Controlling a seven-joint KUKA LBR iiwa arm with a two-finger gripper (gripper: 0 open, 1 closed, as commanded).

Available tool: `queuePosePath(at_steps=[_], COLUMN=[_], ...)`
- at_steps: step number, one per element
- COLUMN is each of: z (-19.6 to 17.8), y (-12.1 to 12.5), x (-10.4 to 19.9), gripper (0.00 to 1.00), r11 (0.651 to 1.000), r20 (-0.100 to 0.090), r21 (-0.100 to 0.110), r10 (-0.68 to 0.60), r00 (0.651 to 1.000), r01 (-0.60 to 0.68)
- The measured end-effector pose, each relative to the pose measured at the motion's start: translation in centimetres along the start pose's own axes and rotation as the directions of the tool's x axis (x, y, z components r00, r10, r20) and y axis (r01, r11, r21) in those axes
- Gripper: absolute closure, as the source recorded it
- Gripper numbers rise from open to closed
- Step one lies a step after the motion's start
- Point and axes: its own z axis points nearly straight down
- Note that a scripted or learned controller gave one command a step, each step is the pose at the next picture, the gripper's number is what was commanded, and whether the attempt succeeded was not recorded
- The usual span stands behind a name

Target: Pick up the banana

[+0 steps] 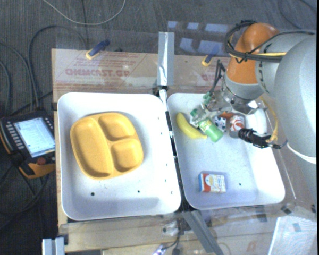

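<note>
Our pincer hangs by the banana near the right bin's left wall; we cannot tell its state, so we should aim at the banana's middle.

Bench, apparently wood-topped with faint red lettering. Two white bins sit on it, touching: left bin, right bin.

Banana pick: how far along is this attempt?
Done: the arm has reached into the right bin. In hand: the gripper sits just above the banana, beside a green bottle. Left: the banana lies on the bin floor, not lifted.
</note>
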Motion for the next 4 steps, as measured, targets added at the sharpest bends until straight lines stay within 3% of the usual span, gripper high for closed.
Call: queuePosePath(at_steps=[1,2,3,4], z=[-4.2,-4.2,-0.6,2.2], y=[-3.0,-3.0,0.9,-1.3], x=[6.3,6.3,-0.4,-0.8], gripper=[1.0,0.0,0.0,0.0], r11=[0.966,0.966,0.983,0.878], r20=[-0.002,-0.002,-0.001,0.033], r21=[-0.001,-0.001,-0.001,-0.031], r10=[-0.26,-0.259,-0.182,-0.476], r00=[0.966,0.966,0.983,0.879], r01=[0.26,0.259,0.182,0.477])
